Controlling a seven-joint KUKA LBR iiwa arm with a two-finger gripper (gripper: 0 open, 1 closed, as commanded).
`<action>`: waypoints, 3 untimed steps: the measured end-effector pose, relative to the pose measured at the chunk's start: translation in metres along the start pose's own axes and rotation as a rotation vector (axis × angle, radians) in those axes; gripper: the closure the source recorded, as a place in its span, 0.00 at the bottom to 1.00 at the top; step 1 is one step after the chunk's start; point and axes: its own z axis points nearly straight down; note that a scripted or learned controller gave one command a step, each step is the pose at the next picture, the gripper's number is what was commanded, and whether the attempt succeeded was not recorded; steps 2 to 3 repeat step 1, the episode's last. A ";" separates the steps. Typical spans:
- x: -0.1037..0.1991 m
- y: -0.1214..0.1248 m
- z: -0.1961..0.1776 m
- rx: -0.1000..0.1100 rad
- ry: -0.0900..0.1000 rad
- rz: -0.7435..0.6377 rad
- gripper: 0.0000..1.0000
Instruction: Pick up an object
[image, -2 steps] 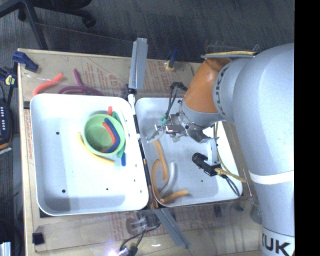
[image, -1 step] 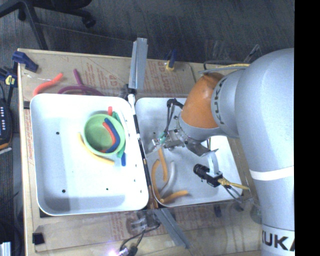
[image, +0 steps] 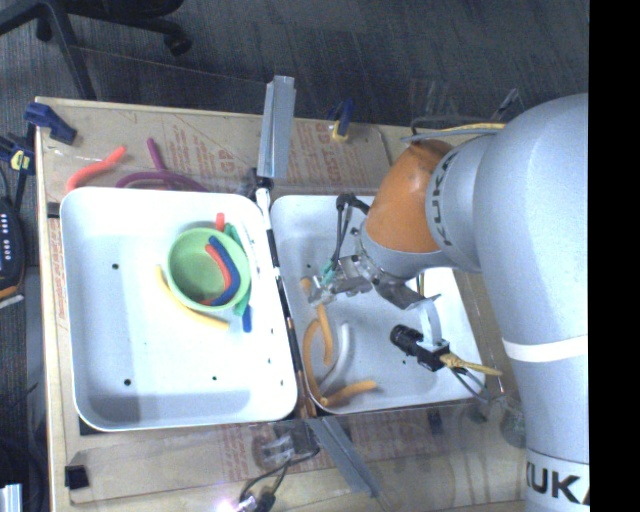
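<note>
One orange tube (image: 320, 335) beside gripper (image: 330, 285), green bowl (image: 198, 262) apart

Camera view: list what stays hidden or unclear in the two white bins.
Right shallow white bin: its far right part is hidden under the grey arm and orange band.
Yellow curved strip: partly hidden beneath the green plastic bowl.
Orange curved tubes: tangled with a grey one; their count is unclear.

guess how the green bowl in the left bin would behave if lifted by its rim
The green bowl looks like thin plastic, so probably light and stiff. Gripped at one rim it would likely tilt, and the red strip and blue strip resting in it could slide out.
</note>
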 end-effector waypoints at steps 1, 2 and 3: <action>0.034 0.047 -0.091 -0.003 0.001 -0.080 1.00; 0.034 0.047 -0.091 -0.003 0.001 -0.080 1.00; 0.034 0.047 -0.091 -0.003 0.001 -0.080 1.00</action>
